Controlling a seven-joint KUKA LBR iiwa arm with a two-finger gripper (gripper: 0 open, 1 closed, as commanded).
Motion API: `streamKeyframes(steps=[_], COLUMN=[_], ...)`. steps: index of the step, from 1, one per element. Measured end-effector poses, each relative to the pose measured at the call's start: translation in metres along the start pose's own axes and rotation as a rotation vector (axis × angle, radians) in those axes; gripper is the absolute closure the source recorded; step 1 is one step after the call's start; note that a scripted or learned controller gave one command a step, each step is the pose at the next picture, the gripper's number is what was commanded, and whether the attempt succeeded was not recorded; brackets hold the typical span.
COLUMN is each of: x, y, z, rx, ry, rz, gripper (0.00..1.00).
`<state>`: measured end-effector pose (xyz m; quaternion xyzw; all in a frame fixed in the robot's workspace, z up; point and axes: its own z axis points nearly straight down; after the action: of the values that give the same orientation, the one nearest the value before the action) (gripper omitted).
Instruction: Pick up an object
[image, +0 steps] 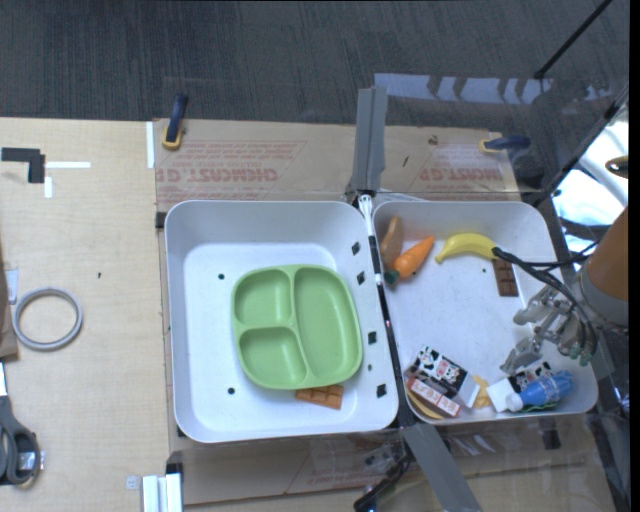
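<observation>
Success depends on the spread, empty gripper dropping squarely over the blue-capped bottle in the right bin before closing.

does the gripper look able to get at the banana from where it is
Probably yes. The banana lies alone on bare floor at the far side of the right bin, nothing on top of it. The gripper hangs over the same bin, nearer the front right corner.
</observation>
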<state>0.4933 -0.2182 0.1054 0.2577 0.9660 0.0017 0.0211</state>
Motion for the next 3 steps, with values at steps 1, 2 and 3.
streamKeyframes(steps=[1, 2, 3], x=[0.000, 0.000, 0.050], y=[-0.002, -0.001, 0.064], z=[0.000, 0.000, 0.009], rx=[0.001, 0.002, 0.010], ry=[0.001, 0.001, 0.028], rz=[0.033, 0.036, 0.053], gripper=[0.00, 0.00, 0.00])
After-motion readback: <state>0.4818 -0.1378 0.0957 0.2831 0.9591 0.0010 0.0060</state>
